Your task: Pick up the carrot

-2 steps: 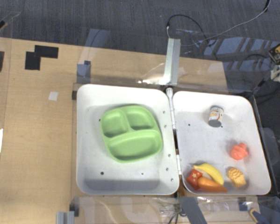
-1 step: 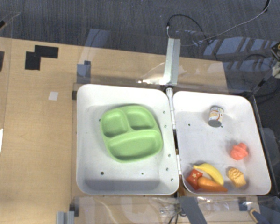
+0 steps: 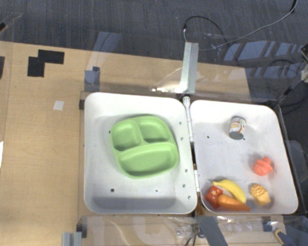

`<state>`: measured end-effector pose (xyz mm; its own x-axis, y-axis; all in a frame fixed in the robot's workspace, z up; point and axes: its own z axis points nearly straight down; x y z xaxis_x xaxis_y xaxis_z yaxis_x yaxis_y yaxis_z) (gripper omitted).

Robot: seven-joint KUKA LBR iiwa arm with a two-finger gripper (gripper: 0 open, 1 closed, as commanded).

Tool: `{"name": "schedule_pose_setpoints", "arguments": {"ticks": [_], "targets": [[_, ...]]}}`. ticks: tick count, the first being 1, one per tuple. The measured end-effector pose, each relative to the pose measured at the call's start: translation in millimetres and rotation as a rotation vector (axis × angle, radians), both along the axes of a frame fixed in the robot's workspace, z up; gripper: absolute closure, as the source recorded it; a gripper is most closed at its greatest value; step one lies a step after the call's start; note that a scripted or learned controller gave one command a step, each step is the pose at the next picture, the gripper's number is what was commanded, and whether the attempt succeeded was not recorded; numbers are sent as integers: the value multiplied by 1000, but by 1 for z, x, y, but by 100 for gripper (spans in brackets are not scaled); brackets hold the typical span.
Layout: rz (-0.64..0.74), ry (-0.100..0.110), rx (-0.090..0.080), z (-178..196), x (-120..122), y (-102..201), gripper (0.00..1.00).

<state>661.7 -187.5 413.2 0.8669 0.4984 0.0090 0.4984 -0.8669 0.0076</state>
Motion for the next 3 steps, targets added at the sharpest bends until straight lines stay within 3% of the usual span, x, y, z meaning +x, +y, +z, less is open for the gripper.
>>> {"name": "schedule_pose_setpoints", "arguments": {"ticks": [2,3], "targets": [[17,-7,-2,24,2,4,100],[-315,10,6,-111,-55,-17,100]]}}
